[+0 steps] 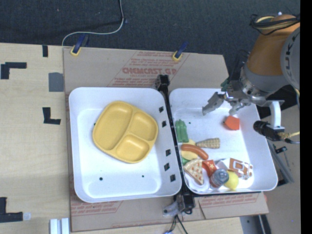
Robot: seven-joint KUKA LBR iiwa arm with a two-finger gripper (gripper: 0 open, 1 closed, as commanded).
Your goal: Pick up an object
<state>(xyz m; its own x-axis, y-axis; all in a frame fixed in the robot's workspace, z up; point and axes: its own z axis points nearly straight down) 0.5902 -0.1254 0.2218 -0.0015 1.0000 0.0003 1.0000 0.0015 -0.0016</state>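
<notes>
Because the toy food lies crowded in the lower part of the right bin [261, 145], you see the gripper [223, 105] with its fingers apart and empty at centre right, beside the lone orange piece [232, 123], the easier target.

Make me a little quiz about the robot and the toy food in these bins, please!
1. True or false: the yellow plate lies in the left bin.
2. Which toy lies nearest the gripper? A) orange block B) green toy C) waffle cone
3. Fill in: the hot dog lies in the ___ bin.

Key: 1 true; 2 A; 3 right.
</notes>
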